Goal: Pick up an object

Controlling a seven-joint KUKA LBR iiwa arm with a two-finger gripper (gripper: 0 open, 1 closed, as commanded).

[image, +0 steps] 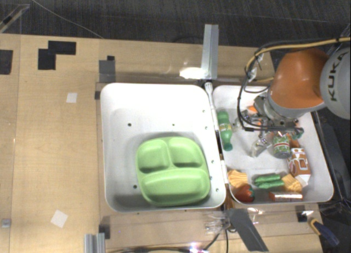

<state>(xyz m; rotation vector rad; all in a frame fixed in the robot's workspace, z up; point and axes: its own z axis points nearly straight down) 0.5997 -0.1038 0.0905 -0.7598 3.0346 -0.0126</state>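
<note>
jaws: state can't be told, wrist covers them | can (281,146): small, green-and-white label, right bin (323,161)

White letters "KUK" on the grey arm (339,76) at the right edge.

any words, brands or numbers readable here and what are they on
"KU": white letters on the grey arm at the right edge, cut off by the frame.
Orange and white carton in the right bin: print too blurred to read.
Can below the hand: label too blurred to read.
Green bottle: no readable label.
</note>
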